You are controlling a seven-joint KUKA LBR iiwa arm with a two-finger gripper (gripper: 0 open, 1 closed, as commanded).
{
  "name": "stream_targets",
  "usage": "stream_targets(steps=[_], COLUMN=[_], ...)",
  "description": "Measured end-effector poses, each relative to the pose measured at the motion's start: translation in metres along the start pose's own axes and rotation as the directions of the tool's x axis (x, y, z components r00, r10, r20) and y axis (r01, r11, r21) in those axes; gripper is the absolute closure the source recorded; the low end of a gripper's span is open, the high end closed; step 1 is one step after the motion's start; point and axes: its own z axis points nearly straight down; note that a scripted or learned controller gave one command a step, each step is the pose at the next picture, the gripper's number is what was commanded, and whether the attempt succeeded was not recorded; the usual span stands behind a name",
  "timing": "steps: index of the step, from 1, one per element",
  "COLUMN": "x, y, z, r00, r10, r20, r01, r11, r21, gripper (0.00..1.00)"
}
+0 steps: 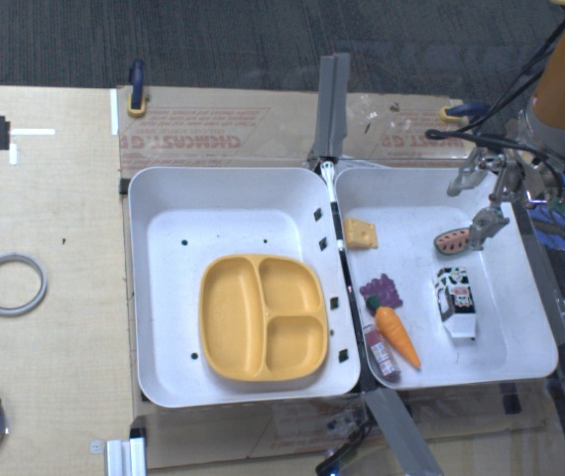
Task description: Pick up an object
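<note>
Camera view looks down on the right bin (pixel 520 360), where a small reddish oval toy with dark spots, the sausage slice (pixel 452 239), lies flat on the white floor near the far wall. The claw (pixel 488 221) hangs just beside the sausage slice, on the side away from the milk carton (pixel 456 302), its fingers apart and gripping nothing. From the sausage slice, the cheese wedge (pixel 361 233) sits toward the yellow tray (pixel 263 315); the carrot (pixel 397 337) and grapes (pixel 382 291) lie nearer the camera.
</note>
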Motion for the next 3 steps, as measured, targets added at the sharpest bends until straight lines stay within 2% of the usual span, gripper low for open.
stream_targets(steps=[1,2,3], x=[0.024,0.1,0.088], y=[-0.018,0.018,0.076], z=[0.104,0.095,0.096], r00=[1.0,0.952,0.707], r10=[0.014,0.307,0.707], r20=[0.02,-0.001,-0.001], r01=[-0.015,-0.307,-0.707], r11=[1.0,0.952,0.707], r21=[0.005,0.0,0.002], gripper=[0.0,0.0,0.0])
